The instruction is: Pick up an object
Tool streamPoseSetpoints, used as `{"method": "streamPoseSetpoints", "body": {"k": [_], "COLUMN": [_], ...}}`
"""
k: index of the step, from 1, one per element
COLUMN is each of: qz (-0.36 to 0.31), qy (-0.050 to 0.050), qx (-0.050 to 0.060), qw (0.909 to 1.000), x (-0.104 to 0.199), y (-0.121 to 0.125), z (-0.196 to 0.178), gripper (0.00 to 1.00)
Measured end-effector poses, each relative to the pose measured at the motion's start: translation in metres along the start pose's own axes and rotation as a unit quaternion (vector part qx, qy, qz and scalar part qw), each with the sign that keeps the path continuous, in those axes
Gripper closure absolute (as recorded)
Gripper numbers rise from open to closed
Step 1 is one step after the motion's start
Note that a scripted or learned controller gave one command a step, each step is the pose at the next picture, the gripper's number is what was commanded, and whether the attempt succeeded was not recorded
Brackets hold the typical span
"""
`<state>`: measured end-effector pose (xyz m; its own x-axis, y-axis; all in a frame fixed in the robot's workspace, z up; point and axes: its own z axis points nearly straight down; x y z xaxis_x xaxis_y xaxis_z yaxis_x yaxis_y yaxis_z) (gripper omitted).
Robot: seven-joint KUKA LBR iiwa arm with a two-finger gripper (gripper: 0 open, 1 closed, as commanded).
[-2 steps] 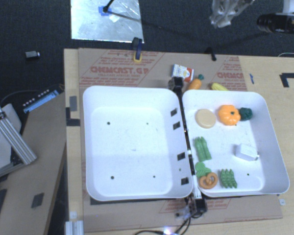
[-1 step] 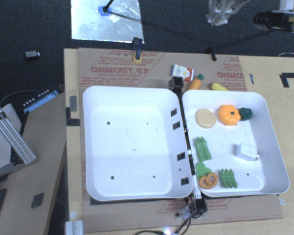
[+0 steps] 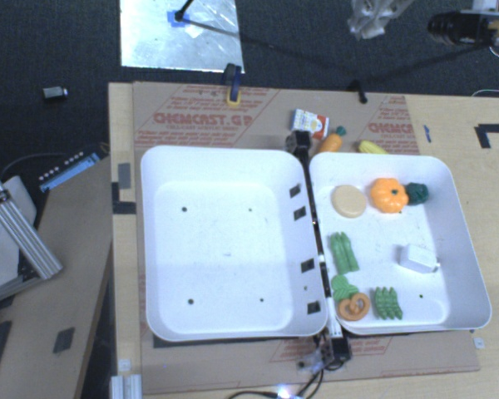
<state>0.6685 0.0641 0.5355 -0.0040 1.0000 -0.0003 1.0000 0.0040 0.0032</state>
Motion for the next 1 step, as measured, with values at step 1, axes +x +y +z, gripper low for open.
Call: {"method": "streamPoseSetpoints", "body": {"k": [1], "qz": [-0.003], "qy": [0.002], "qx": [0.001], "qw": [1.0], "x": [0.0341], "y": [-0.1067], "z": [-0.0018], "gripper": [1.0]}}
